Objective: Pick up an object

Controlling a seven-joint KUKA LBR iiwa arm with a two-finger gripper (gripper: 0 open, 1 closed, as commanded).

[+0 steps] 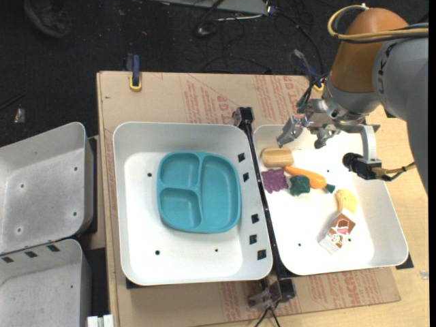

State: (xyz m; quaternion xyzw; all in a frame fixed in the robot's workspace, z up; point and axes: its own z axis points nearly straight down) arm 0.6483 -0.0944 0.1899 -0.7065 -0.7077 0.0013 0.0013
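Faintly, red lettering on bench board point(204, 94), illegible

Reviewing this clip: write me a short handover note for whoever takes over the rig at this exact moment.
Gripper: open, holding nothing, above the far edge of the right bin.
Right bin contents: bread roll nearest the gripper, purple grapes, carrot, green piece, yellow item, small carton.
Left bin: a teal divided plate.
Done: no pick yet.
Left: descend on one object, probably the bread roll, close, lift.
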